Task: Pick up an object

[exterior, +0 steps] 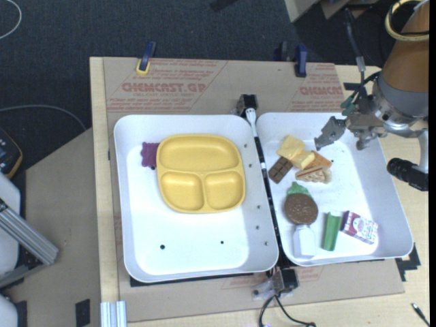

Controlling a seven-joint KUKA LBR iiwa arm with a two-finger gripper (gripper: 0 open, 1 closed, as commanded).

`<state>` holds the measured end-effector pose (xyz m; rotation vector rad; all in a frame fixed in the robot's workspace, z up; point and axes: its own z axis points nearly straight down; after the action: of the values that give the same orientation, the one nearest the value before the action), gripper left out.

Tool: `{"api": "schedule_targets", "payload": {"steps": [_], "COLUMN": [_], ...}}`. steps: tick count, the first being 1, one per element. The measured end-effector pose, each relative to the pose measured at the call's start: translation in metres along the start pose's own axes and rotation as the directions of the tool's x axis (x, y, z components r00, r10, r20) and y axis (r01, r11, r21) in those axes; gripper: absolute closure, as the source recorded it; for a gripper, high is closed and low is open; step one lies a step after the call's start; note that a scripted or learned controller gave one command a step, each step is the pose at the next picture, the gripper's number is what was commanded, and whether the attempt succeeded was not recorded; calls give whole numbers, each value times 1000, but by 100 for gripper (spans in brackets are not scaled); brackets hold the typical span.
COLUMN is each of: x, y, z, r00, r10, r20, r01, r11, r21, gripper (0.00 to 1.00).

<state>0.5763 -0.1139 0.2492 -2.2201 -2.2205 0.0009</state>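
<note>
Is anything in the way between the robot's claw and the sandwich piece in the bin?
Nothing visible blocks it. The gripper hangs just up and right of the sandwich wedge in the right bin. The yellow cheese block and brown bar lie on the wedge's far side.

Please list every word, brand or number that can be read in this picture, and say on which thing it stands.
"CHEMCAST GP", in red, on the brown board under the bins, above the left bin.
A second red print on the same board above the right bin: it is partly covered, and I cannot read it with certainty.
The small carton in the right bin carries print, too small to read.
</note>
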Motion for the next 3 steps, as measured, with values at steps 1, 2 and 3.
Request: {"api": "schedule_targets", "payload": {"steps": [1,2,3], "x": [8,16,10], "y": [3,-1,-4], "z": [56,101,161], "r00": [1000,1000,1000], "r10": [0,2,1], "r20": [0,0,-1], "r01": [0,-2,-1], "r11": [1000,1000,1000], "r21": [0,0,3], "gripper": [0,0,0]}}
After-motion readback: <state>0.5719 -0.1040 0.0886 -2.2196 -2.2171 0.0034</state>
